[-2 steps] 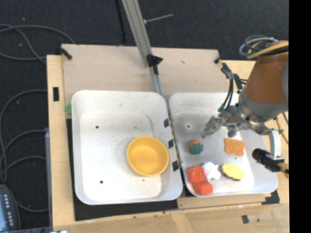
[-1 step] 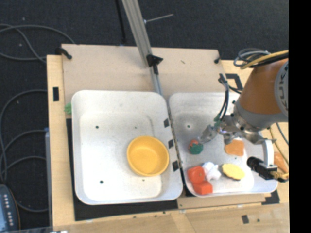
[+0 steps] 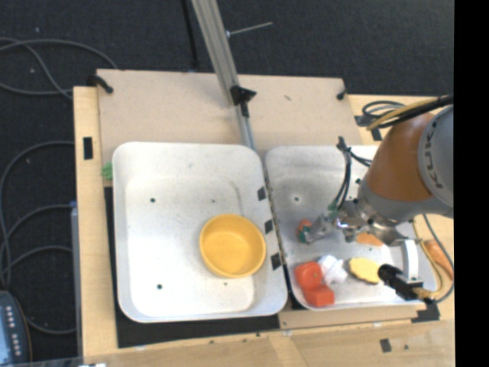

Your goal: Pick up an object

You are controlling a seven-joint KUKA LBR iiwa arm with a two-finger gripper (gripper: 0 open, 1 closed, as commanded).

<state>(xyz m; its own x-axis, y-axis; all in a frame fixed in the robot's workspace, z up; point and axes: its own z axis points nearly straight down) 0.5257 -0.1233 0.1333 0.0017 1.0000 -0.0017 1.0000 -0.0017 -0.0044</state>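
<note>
My gripper (image 3: 330, 225) hangs low over the middle of the right bin (image 3: 306, 176), under the grey arm with its orange band. Just left of it lies a small red and green object (image 3: 306, 232), very close to the gripper's tip; whether they touch is unclear. Along the bin's front lie a red object (image 3: 311, 279), a white object (image 3: 331, 268) against it, and a yellow banana-shaped object (image 3: 364, 269). A small orange piece (image 3: 370, 240) shows beneath the wrist. Nothing is visibly held.
A yellow bowl (image 3: 231, 245) stands upright in the left bin (image 3: 153, 182), near its front right. A slanted metal pole (image 3: 221, 52) rises behind the bins. Cables lie on the dark floor to the left.
</note>
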